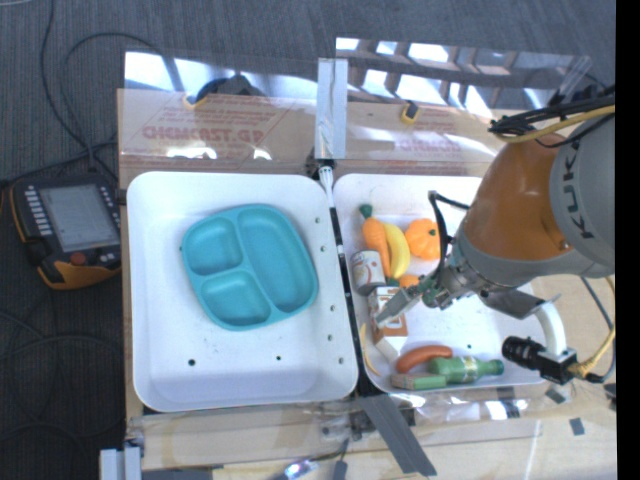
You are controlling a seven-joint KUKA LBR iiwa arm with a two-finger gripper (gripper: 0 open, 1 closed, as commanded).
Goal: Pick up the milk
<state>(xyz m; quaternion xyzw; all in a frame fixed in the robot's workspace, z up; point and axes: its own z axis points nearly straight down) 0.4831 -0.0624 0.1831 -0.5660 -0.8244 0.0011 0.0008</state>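
grey arm [545, 208], orange-banded, lowers its gripper [432, 293] over boxy milk carton [390, 313]; finger state indiscernible.

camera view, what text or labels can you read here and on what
"KUK": grey arm, cut off at the frame edge.
Red print on the cardboard sheet: too faint to read.
Screen of the handheld pendant: too small.
Label on the small can: blurred.
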